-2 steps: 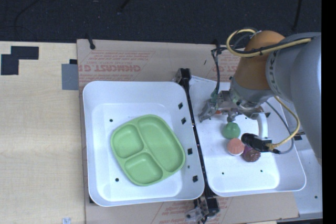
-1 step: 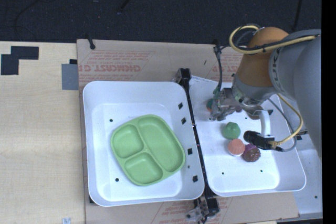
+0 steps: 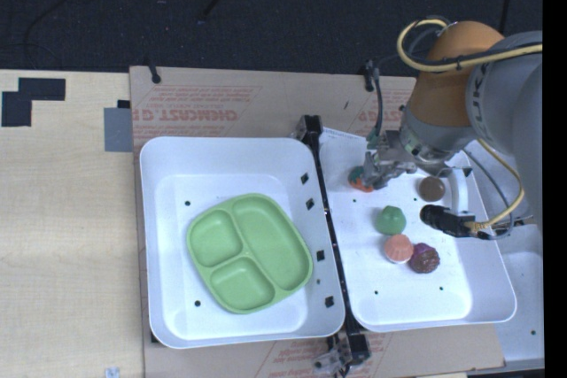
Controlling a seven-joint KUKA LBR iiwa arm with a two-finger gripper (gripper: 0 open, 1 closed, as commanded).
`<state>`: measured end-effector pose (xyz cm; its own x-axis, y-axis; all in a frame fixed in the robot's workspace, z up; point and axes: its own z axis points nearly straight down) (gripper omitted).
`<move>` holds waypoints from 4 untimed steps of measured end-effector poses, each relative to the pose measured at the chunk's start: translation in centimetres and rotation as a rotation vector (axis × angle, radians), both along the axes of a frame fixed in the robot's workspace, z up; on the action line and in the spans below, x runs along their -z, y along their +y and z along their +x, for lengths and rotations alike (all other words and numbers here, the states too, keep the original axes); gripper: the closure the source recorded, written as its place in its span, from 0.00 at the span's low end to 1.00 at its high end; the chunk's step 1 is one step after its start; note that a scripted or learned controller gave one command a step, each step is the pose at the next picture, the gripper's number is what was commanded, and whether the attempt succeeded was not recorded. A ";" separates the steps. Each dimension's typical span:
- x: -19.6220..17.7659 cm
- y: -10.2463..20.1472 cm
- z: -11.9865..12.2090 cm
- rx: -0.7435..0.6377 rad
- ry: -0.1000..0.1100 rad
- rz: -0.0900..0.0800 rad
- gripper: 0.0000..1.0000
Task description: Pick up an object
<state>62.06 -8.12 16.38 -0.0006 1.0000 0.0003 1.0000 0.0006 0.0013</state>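
A robot gripper (image 3: pixel 372 175) reaches low over a small orange-and-green object (image 3: pixel 359 181) at the far left of the right bin (image 3: pixel 443 301); whether it grasps it cannot be told. A green divided plate (image 3: pixel 249 252) lies in the left bin (image 3: pixel 164 190).

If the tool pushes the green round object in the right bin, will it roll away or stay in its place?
The green round object looks ball-like, so it would probably roll on the smooth floor of the right bin. The pink object lies close below it and might stop it that way.
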 end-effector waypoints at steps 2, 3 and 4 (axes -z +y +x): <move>-7.3 -1.1 0.3 0.001 0.002 0.000 1.00; -6.1 3.9 -1.3 -0.003 0.007 0.002 1.00; -5.9 7.7 -3.2 -0.002 0.007 0.001 1.00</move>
<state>58.89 -0.46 22.28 -0.0026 1.0000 0.0013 1.0000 0.0026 -0.0057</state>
